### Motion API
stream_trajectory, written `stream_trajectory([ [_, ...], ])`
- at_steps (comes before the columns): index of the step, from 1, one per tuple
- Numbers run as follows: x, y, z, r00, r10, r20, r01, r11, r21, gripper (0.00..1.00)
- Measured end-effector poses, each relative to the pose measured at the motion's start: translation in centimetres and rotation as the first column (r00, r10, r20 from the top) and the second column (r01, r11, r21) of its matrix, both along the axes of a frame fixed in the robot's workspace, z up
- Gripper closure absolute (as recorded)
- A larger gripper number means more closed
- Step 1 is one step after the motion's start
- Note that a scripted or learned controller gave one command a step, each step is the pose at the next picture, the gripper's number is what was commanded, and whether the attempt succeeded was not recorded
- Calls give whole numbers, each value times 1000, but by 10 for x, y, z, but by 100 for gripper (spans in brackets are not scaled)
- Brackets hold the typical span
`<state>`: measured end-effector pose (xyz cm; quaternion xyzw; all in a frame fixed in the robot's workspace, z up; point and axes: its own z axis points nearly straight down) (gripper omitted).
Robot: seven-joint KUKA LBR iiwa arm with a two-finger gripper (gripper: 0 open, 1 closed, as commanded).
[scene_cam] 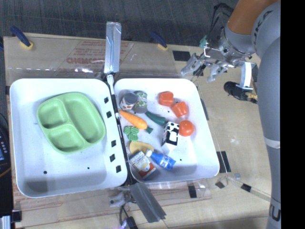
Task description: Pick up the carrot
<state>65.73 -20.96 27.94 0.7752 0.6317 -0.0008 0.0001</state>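
Carrot (133, 119) lies in the right bin (206, 144), near its left wall, orange body slanting from upper left to lower right, green top end toward the right. Just above it, a small can (140, 100) next to a round grey-brown item (127, 100), touching or nearly. Just below the carrot, a green leafy piece (131, 132). To its right, a dark green item (155, 117) runs toward a black-and-white carton (170, 133). Further right, three orange-red pieces: one (166, 98) at the top, one (180, 109) beside it, a rounder one (186, 128) lower down next to the carton. Bottom of the bin: a blue-and-white bottle (160, 160), a yellow piece (139, 147), a labelled packet (141, 163) all crowded together.

Left bin (24, 166) holds a green divided plate (71, 121). A silver taped strip (112, 44) runs up from the seam between the bins.

My gripper (205, 70) hangs outside the right bin, past its top right corner, well apart from the carrot. My fingers (189, 67) are spread, nothing between them. Orange band (250, 6) of my arm sits above the wrist at the upper right.
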Motion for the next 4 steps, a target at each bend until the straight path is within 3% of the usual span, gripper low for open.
stream_trajectory([
  [1,-1,104,-73,992,125,-5,-125,992,4,0],
  [2,-29,122,15,971,239,0,-239,971,1,0],
  [3,-81,99,-151,997,74,-8,-74,997,2,0],
  [4,-82,105,-187,995,104,0,-104,995,1,0],
])
